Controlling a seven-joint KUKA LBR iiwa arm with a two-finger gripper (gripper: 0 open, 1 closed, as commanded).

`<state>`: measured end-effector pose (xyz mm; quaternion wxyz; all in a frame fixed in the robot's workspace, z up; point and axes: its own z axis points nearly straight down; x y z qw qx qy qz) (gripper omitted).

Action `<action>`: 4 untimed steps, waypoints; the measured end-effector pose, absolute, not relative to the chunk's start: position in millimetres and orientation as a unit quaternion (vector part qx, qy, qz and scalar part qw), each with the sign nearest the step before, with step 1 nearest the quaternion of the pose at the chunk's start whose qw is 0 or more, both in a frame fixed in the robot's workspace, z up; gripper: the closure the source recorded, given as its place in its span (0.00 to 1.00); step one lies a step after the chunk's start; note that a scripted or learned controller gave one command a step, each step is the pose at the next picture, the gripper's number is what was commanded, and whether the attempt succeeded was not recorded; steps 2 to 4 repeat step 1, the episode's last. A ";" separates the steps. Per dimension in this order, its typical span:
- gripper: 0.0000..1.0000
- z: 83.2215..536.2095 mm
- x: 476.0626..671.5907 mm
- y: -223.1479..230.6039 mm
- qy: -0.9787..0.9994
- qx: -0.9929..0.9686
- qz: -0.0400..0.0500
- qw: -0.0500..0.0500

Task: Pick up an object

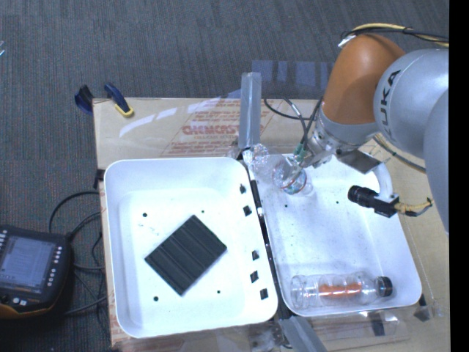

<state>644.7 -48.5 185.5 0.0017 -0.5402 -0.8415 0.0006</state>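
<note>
Hovering at the right bin's (410,270) far left corner: end effector (292,178), finger state impossible to tell, blurred over a clear object. Lying along the near wall: clear bottle (341,287). Resting in the left bin (117,270): dark ribbed pad (186,254).

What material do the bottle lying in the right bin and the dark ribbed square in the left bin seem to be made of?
Clear bottle with dark cap: likely transparent plastic, glossy; orange contents show through. Dark ribbed square pad: probably matte rubber or foam; parallel grooves, no shine.
</note>
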 end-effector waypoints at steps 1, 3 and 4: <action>1.00 195.6 639.0 -8.7 -0.882 -0.471 0.001 0.002; 1.00 195.6 639.0 -8.7 -0.882 -0.471 0.001 0.002; 1.00 195.6 639.0 -8.7 -0.882 -0.471 0.001 0.002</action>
